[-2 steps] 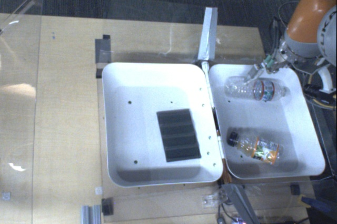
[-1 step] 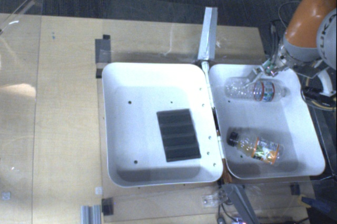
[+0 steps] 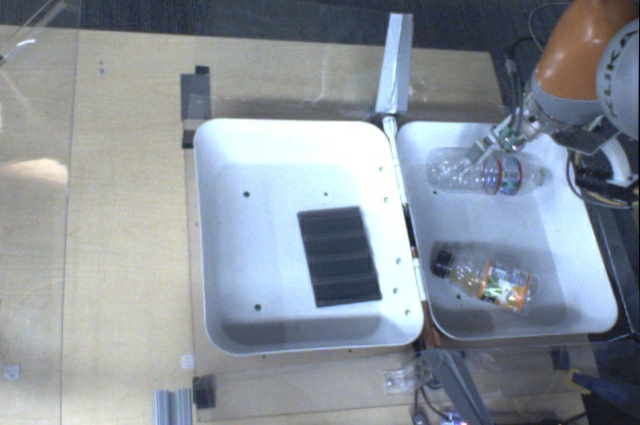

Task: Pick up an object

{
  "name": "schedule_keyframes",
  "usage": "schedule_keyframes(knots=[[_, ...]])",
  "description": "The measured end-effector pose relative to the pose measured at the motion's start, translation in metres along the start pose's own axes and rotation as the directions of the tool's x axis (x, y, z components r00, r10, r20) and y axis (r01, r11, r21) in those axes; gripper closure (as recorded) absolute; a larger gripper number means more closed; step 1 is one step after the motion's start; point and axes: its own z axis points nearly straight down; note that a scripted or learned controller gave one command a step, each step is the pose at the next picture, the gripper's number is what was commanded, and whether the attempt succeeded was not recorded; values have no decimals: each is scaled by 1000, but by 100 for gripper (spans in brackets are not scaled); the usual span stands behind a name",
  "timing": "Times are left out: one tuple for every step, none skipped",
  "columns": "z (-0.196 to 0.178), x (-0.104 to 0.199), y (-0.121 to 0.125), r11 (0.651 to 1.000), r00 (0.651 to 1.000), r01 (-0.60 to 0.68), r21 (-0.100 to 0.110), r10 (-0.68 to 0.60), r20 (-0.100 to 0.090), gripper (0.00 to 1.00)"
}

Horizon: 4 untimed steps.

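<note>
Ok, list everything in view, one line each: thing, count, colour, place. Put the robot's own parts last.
white bins: two, white, side by side on the bench
black ridged pad: one, black, flat in the left bin
clear bottle: one, clear with a small label, on its side at the far end of the right bin
amber bottle: one, dark cap with orange and green label, on its side nearer the front of the right bin
bench: one, light wood
arm: one, grey and orange, from the right
gripper: one, at the clear bottle's label end
</note>
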Motion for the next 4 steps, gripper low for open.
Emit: schedule_keyframes(knots=[[3,9,1,1000,1000,28,-4,-28,7,0],[5,21,6,999,999,46,-9,-46,4,0],[7,14,1,998,999,53,-17,-53,-8,0],[7,17,7,1000,1000,19,-6,-19,-1,0]])
